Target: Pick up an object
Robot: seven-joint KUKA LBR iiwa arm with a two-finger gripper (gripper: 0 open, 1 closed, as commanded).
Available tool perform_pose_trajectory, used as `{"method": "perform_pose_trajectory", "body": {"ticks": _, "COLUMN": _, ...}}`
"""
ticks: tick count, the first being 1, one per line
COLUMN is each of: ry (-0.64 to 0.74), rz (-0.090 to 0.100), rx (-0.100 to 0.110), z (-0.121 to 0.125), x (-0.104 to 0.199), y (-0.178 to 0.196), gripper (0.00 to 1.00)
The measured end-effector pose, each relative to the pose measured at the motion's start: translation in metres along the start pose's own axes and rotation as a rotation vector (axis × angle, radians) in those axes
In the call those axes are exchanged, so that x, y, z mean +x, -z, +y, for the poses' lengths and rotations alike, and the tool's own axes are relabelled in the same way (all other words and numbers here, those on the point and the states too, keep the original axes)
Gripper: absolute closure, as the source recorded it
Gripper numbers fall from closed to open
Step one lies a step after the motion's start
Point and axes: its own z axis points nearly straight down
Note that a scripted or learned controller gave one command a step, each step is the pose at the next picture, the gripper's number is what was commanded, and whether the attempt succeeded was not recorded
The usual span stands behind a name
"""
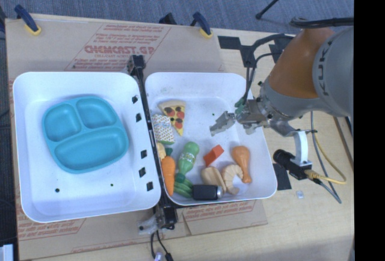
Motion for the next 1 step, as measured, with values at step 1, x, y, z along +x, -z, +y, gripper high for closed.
{"method": "perform_pose_trajectory", "body": {"ticks": 1, "ry": -0.08, "rz": -0.003, "rx": -0.016, "z": -0.0205, "x": 0.0278, "y": -0.0933, "gripper": 0.0}}
